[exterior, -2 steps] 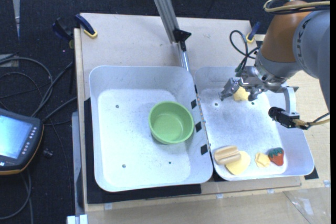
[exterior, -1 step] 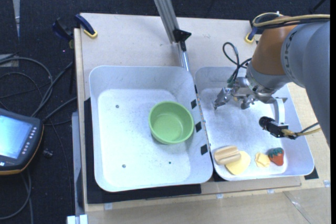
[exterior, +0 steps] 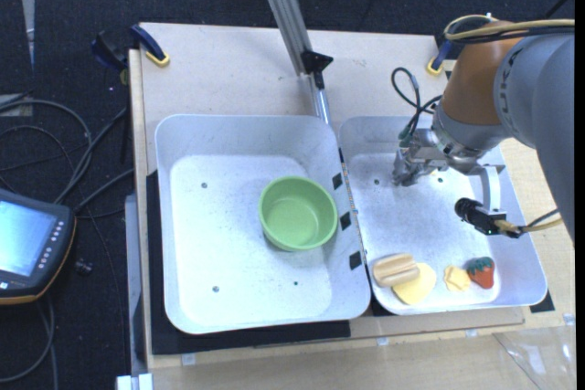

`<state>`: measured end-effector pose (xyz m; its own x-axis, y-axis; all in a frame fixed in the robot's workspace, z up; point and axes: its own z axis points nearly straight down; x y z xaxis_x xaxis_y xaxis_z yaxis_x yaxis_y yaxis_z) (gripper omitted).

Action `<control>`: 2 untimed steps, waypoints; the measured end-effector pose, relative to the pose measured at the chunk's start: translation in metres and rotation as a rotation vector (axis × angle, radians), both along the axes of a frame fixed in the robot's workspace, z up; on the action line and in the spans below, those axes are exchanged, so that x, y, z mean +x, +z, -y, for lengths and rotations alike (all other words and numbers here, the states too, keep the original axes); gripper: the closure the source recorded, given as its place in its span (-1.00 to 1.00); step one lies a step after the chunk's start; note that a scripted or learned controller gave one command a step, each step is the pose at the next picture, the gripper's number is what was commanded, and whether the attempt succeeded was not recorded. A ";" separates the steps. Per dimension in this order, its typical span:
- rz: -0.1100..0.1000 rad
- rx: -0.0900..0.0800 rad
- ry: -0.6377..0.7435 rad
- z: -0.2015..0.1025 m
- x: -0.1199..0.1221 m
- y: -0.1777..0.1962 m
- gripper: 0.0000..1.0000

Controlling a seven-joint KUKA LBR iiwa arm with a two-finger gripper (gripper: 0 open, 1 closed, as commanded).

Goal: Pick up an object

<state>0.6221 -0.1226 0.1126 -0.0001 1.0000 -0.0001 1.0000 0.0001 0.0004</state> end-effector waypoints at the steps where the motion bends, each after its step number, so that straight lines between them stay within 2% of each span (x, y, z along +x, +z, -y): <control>1: 0.003 0.000 0.000 0.005 0.000 0.043 1.00; 2: 0.004 0.000 0.000 0.005 0.005 0.086 1.00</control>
